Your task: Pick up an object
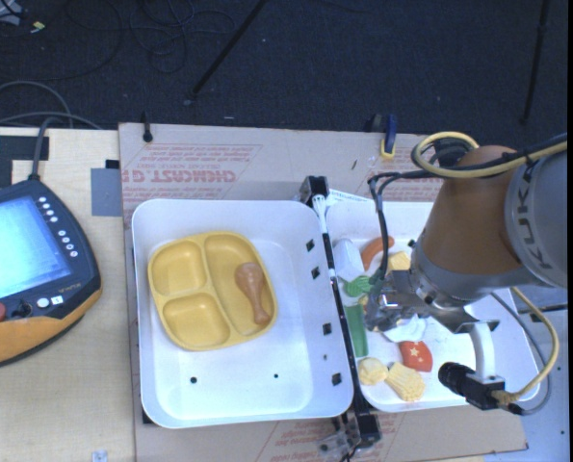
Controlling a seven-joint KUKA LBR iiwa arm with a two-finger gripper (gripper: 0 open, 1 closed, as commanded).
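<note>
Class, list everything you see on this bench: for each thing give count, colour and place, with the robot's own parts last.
Bins: two, white, side by side on bench.
Tray: one, yellow, three compartments, in left bin.
Drumstick: one, brown, in tray's right compartment.
Toy foods: several, yellow, red, green, orange, in right bin.
Pendant: one, grey and orange, left of bins.
Arm: one, grey with orange band, over right bin.
Pincer: one, low among the toy foods.

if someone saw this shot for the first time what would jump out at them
The big grey and orange arm reaching in from the right, covering much of the right bin, where small toy foods crowd together, among them a red piece and a yellow corn cob. Next, the yellow divided tray in the left bin, with a brown drumstick in its long right compartment.
</note>
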